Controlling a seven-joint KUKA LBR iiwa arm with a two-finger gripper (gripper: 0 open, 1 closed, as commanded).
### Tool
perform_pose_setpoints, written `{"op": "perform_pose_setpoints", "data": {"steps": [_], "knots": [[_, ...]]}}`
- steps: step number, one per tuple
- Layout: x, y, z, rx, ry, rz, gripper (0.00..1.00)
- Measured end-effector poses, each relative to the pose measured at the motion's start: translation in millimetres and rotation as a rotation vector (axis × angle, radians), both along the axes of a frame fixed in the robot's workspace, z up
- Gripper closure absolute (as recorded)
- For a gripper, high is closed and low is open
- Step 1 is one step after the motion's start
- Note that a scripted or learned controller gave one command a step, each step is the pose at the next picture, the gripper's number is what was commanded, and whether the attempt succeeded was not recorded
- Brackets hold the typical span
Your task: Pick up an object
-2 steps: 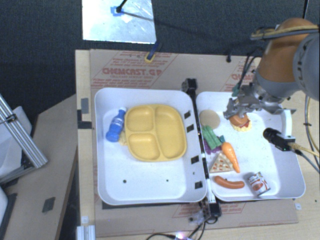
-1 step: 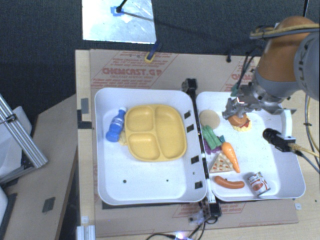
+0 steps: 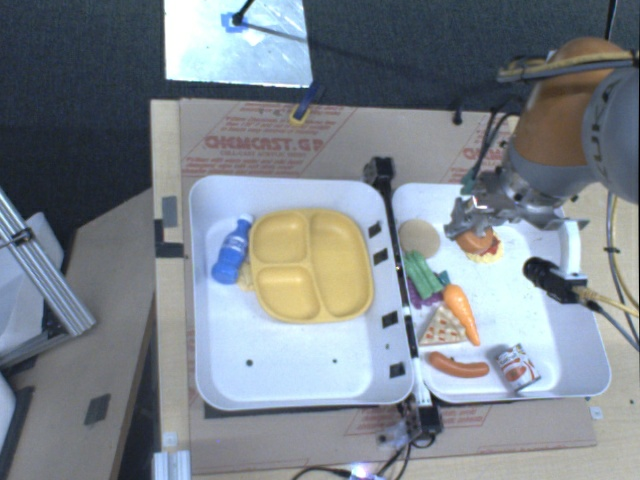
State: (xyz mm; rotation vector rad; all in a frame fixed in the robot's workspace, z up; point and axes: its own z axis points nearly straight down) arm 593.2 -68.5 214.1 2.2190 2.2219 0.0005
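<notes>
The toy burger [image 3: 486, 247] sits near the far side of the right bin [image 3: 580, 363], and my end effector [image 3: 474, 220] hangs directly over it, close enough that I read this as the descent onto that piece. From this slanted view I cannot tell how wide the end effector stands, nor whether it touches the burger, so I would not count anything as grasped.

To do this step well, I'd centre over the bun before dropping, because the burger is rounded and could squirt sideways under an off-centre pinch. I'd come straight down, close gently, then lift slowly.

Just beside it on the left lies a tan round disc [image 3: 420, 236], possibly a cookie; nearer the front are the green and purple vegetable [image 3: 424, 275], the carrot [image 3: 461, 311], the sandwich wedge [image 3: 438, 328], the sausage [image 3: 459, 366] and the small can [image 3: 516, 366]. All are apart from the burger, so the approach looks unobstructed.
</notes>
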Motion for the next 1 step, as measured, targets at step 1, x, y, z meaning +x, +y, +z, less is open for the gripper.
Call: {"op": "perform_pose_setpoints", "data": {"steps": [1], "knots": [[4.0, 3.0, 20.9, 0.001, -0.002, 0.003, 1.0]]}}
